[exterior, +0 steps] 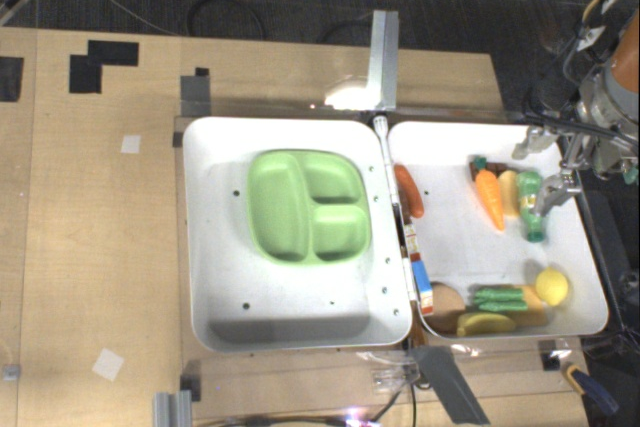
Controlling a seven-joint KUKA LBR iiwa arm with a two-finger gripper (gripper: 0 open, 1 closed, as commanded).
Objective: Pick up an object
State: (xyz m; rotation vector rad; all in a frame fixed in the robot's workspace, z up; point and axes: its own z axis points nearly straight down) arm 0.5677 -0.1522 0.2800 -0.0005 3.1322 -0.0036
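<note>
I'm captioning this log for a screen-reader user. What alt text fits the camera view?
The grey arm's hand hangs over the right bin, at a green toy beside a carrot; a lemon, a sausage and other play food lie around it. The left bin holds a green divided plate.

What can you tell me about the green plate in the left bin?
The green plate is a pale green, rounded-square tray that looks like matte plastic. Raised ridges split it into three compartments: one long one on the left and two smaller ones on the right. It lies flat, right side up, slightly turned, near the middle of the left bin. Nothing sits in it, and it touches only the bin floor.
</note>
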